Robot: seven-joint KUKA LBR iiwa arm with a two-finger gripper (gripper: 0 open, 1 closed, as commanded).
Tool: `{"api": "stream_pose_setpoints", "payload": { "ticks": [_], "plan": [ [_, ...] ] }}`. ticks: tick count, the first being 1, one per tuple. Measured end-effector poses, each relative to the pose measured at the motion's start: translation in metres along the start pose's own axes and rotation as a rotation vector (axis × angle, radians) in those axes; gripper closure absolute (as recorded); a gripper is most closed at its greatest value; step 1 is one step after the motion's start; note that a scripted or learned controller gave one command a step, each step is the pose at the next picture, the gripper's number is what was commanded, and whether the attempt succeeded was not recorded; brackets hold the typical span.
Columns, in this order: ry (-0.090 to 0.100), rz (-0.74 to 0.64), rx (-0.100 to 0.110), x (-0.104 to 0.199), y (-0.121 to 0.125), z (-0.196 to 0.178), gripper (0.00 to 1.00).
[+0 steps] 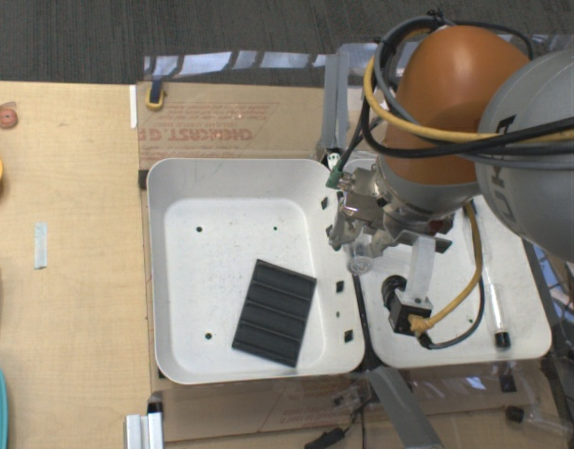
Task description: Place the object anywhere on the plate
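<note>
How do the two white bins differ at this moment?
The left bin lies in plain sight, while the right bin is largely covered by the arm. The left bin holds a dark ribbed slab lying flat and tilted; the right bin has the gripper low over its left edge, with black and yellow cables trailing into it. Both are shallow, white, round-cornered and sit side by side.

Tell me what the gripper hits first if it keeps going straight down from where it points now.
Probably the raised rim between the two bins; the gripper hangs over that seam, though depth is unclear.
</note>
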State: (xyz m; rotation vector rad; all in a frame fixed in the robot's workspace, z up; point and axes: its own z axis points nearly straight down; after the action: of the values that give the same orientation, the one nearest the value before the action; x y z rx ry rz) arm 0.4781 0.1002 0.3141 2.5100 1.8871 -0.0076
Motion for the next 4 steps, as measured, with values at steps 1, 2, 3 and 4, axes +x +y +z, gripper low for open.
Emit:
{"api": "stream_pose_setpoints", "payload": {
  "ticks": [1,2,3,4],
  "plan": [
    [0.0,-0.185,0.003,0.028,-0.009,0.091,1.0],
    [0.0,0.02,0.001,-0.002,0.031,0.01,1.0],
    [0.001,-0.129,0.004,0.01,-0.004,0.174,1.0],
    [0.0,-0.253,0.0,0.0,0.015,0.003,1.0]
  ]
}}
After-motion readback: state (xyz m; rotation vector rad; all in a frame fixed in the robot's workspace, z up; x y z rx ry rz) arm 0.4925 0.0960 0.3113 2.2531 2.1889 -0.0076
